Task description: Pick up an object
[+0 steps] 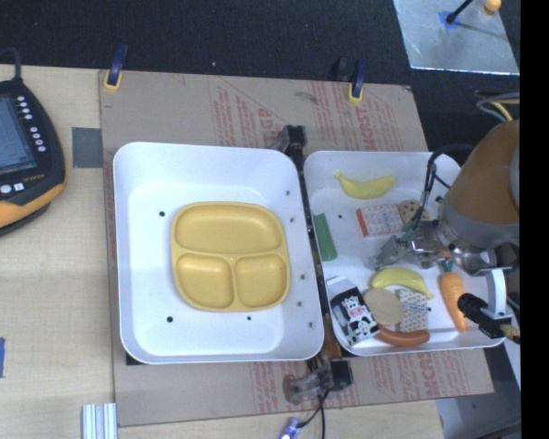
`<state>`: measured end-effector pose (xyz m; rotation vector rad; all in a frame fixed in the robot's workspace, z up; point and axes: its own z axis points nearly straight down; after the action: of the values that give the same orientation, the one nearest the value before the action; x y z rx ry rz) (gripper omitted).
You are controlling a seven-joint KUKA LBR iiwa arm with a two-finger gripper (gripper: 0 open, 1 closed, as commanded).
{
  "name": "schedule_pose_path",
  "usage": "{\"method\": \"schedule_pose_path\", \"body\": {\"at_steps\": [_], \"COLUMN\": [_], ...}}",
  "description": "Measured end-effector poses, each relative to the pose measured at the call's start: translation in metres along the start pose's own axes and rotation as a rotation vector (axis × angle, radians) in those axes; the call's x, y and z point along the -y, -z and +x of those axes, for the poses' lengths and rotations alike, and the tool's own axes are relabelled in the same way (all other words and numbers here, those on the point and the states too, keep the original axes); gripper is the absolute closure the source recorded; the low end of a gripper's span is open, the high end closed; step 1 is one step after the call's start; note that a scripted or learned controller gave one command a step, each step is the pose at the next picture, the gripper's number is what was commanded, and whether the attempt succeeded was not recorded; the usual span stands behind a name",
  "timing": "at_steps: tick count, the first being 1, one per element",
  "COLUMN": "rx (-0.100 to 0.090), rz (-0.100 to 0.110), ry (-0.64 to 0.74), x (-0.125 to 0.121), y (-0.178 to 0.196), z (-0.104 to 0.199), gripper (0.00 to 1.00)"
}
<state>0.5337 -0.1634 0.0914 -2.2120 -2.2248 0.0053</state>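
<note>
The right bin [322,174] holds several small things. A yellow banana [366,186] lies at its far side, with a red-and-white packet [378,219] below it and a green stick [324,236] by the left wall. Nearer the front lie a second banana [401,279], an orange carrot [452,298], a tan round disc [382,306], a black-and-white box [354,314] and a brown sausage [403,338]. My gripper [419,245] reaches in from the right and hangs low over the bin, just above the second banana and right of the packet. I see nothing held in it.
The left bin [128,245] carries a yellow divided plate [231,254]. A teach pendant [14,158] rests on the bench at far left. The grey and orange arm [480,195] covers the right bin's right side. Clamps [355,80] hold the cardboard at the back edge.
</note>
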Motion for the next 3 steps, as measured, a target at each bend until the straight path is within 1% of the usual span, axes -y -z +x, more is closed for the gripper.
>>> {"method": "schedule_pose_path", "body": {"at_steps": [1,2,3], "rx": [0.001,0.0,0.0], "rz": [-0.002,-0.006,0.001], "ry": [0.002,-0.001,-0.005], "x": [0.031,-0.031,-0.104], "y": [0.0,0.102,0.005], "z": [0.034,0.083,0.023], "gripper": [0.0,0.0,0.0]}}
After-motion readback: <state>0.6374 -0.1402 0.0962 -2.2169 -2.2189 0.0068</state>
